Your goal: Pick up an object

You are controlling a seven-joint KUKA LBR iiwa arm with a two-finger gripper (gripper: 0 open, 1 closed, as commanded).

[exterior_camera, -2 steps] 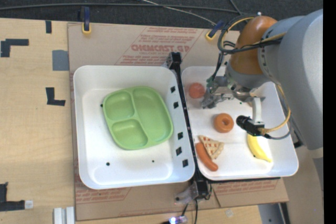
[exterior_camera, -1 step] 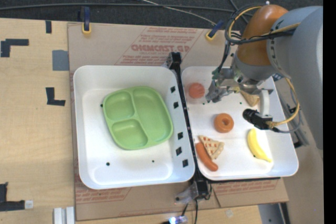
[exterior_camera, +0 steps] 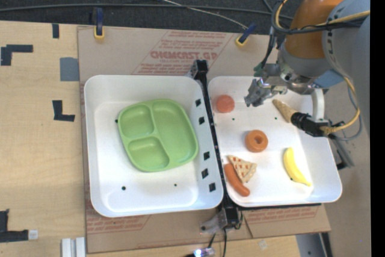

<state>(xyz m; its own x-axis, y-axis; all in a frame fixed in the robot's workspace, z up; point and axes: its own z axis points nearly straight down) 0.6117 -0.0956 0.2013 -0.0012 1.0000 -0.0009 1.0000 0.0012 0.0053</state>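
Over the right bin point(exterior_camera: 328, 192), near its far edge, the claw point(exterior_camera: 257, 95) hangs at the end of the grey arm point(exterior_camera: 337, 27), whose orange band bulges above it. Its dark fingertips point down and toward the bin's middle, and nothing is visible between them; whether it is released or clenched I cannot tell from this slant.

Several toy foods lie in that bin. A small red-orange ball, perhaps a tomato point(exterior_camera: 224, 103), sits just beside the claw on the side of the divider. A tan cone-like piece point(exterior_camera: 282, 109) lies on the claw's other side, with a black cable end close by. Nearer the middle rests an orange doughnut point(exterior_camera: 257, 141). A yellow banana point(exterior_camera: 295, 167) lies toward the bin's outer near corner, well apart from the claw. At the near edge by the divider a pizza slice point(exterior_camera: 243, 168) touches a red sausage point(exterior_camera: 236, 180), the slice partly lapping it.

The left bin point(exterior_camera: 99, 129) holds a green divided plate point(exterior_camera: 157, 134) with three compartments, lying flat and slightly turned.

Both bins stand side by side on a cardboard sheet point(exterior_camera: 174, 51) with red print, clamped at its far edge by two yellow-and-blue clips. The sheet rests on the wooden table point(exterior_camera: 36, 147), which bears dark tape marks.
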